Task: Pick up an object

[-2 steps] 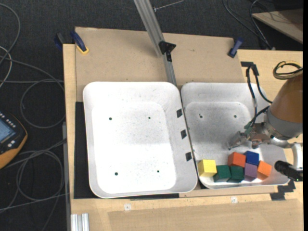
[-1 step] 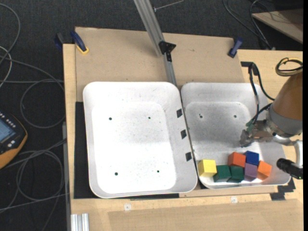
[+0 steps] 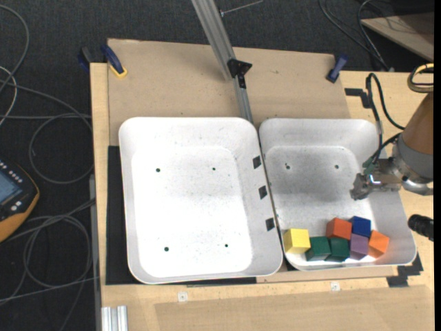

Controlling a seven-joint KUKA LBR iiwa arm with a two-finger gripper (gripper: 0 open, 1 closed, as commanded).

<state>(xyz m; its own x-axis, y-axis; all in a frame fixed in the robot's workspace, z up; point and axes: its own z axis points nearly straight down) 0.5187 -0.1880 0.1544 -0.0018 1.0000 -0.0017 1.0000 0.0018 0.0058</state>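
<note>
Several small coloured blocks lie bunched along the front edge of the right bin: a yellow block, two green blocks, an orange block, a blue block, a purple block and a second orange block. My gripper hangs at the right bin's right side, above and behind the blocks, and it touches none of them. Nothing shows between its tips.
The left bin sits beside the right one, with black clips along their shared wall. A slanted metal bar rises from behind the bins. Blue clamps hold the back board. Cables lie on the floor at left.
</note>
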